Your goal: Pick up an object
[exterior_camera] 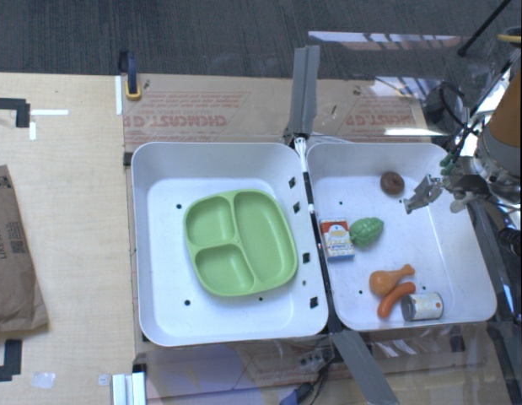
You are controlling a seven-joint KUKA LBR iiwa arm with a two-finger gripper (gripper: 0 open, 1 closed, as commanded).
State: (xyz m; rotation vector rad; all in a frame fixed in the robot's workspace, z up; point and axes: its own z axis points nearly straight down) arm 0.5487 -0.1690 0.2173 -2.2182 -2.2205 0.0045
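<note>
Two white bins side by side on the surface [67, 142], right bin [463, 251] taken as landmark. Inside it: brown round object [392, 182] near the far wall, small red-and-white carton [336, 239] against the left wall, green leafy toy [367, 230] touching the carton on its right side. Toward the near wall an orange drumstick-shaped toy [389, 279], an orange carrot-like piece [394, 299] just below it, and a small silver can [423, 306] lying on its side, touching the carrot's end. Tool [422, 194] hangs over the far right part of the right bin, just right of the brown round object, apart from it; nothing between its fingers, and whether they stand wide or narrow cannot be told at this size. Arm [497, 142] enters over the right bin's right wall. Left of the right bin, the left bin [151, 226] carries a green three-compartment plate [240, 243] about at its middle. Far left of both, a brown paper bag [12, 243] lies flat on the surface.
</note>
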